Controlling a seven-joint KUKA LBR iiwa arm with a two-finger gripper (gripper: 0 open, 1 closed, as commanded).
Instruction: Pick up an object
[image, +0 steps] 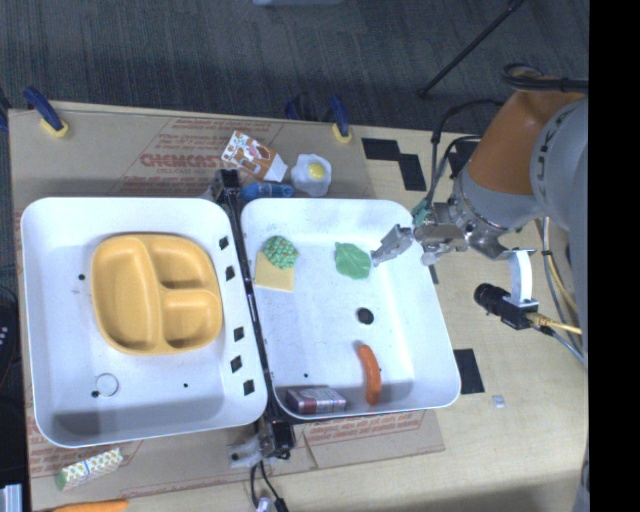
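Caught the claw (391, 245) hovering over the far right part of the right bin (437, 345), empty as far as could be seen, and honestly couldn't tell whether open or closed from that angle. Found the closest candidate, a green leafy toy piece (352, 260), just beside the tip on the side away from the arm. Figured on a short sideways shuffle to get centred over that leaf, then a straight drop with the jaws straddling its narrow width, since flat and thin looked likely to slip out of a skewed pinch. Noted a small black disc (364, 317) nearer the camera than the claw, an orange carrot-like stick (371, 372) further that way, and a yellow block topped with green (277, 262) beyond the leaf. Wouldn't have bothered with those first. As for writing: made out red print on the cardboard (180, 160) under the bins, something like "CHEMCAS", rest too blurry. Couldn't read the little carton (246, 153) either.
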